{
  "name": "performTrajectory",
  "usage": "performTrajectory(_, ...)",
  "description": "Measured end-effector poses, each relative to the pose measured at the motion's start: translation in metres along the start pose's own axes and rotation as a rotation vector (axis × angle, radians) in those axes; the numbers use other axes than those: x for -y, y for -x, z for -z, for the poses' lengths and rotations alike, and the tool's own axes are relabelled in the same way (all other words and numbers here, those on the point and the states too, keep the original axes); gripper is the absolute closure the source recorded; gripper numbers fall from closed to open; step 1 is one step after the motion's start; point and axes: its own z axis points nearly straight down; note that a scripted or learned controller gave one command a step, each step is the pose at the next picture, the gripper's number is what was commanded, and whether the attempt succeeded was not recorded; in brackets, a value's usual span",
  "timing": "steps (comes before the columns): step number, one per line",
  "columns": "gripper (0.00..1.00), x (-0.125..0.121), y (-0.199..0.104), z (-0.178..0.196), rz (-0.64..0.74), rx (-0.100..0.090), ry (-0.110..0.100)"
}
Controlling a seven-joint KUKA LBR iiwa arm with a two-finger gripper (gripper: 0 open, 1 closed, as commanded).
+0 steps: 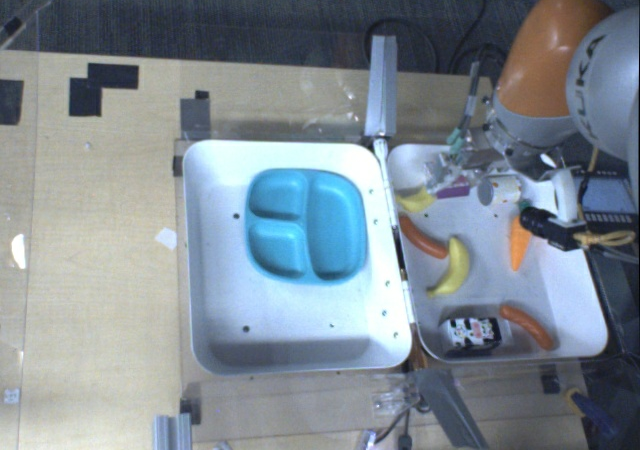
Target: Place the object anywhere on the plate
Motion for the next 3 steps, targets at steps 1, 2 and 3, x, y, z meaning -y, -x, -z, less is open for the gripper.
performTrajectory(1,1.0,-0.019,-0.083,-0.02,0.003,-0.002,-0.001)
performTrajectory(2,0.0,-0.019,-0.083,-0.02,0.003,-0.002,0.0)
performTrajectory(3,0.0,-0.045,-0.051,0.069,-0.041,-0.001,0.003)
